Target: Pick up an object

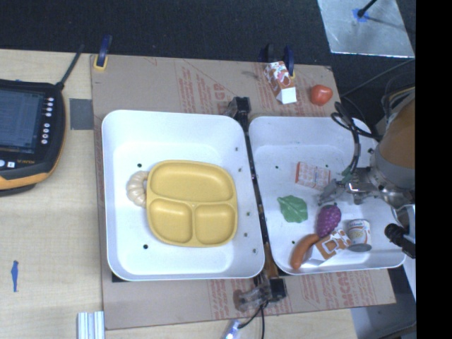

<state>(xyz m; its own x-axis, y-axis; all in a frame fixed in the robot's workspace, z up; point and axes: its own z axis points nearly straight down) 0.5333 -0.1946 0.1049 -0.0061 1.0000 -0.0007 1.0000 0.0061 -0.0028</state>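
Note:
The right bin (282, 136) holds several small items: a white and orange packet (312, 175), a green leafy piece (293, 208), a purple grape bunch (328, 219), an orange-brown sausage (304, 251), a small carton (332, 244) and a small can (358, 234). My gripper (344, 189) reaches in from the right. It hangs just above the grape bunch and to the right of the packet. Nothing visibly sits in it.
The left bin (123, 140) carries a yellow divided tray (191, 202) with a beige lump (135, 188) at its left side. Behind the right bin, on the cardboard, stand a small box (280, 82) and a red ball-like fruit (321, 94). A teach pendant (25, 133) lies far left.

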